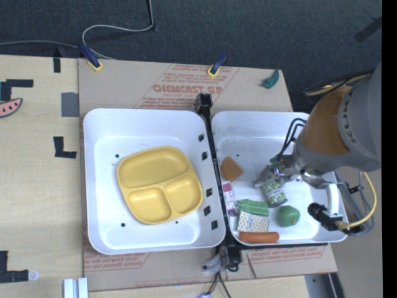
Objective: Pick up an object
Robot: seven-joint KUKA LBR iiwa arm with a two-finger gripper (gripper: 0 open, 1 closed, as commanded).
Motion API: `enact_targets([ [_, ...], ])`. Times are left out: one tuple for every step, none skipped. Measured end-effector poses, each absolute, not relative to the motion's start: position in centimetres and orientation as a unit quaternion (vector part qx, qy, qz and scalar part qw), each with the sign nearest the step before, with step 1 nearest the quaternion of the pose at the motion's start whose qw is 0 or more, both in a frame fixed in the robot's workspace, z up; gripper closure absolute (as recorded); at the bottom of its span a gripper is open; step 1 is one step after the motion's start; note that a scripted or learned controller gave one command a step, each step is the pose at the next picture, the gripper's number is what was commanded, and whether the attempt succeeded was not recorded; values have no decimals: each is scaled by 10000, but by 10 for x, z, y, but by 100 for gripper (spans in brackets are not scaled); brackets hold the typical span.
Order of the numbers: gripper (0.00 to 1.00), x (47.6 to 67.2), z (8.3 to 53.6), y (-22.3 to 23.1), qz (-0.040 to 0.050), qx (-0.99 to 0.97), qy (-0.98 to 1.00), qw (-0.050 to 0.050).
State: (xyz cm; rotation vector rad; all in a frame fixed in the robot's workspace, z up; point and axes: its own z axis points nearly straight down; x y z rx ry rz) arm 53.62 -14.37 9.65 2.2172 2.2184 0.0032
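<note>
The right bin [248, 129] holds a brown flat piece [231, 168], a speckled green and white packet [273, 193], a green ball [288, 215], a green bean-like piece [251, 206], a patterned square packet [252, 221] and a red sausage [258, 236]. My gripper [270, 174] reaches in from the right and sits low at the upper left end of the speckled packet, touching or almost touching it. The arm's grey and orange body [335, 129] hangs over the bin's right side.
The left bin [99, 166] carries a yellow divided tray [160, 183]. A pink and white strip [230, 198] lies along the right bin's left wall. Black cables [335, 219] loop near the right bin's right rim. Clips hold the cardboard at the back.
</note>
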Motion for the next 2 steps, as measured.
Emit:
enact_targets([
  [100, 498, 239, -102, 3, 7066, 7076, 9],
  [100, 484, 251, -45, -1, 7065, 7077, -7],
])
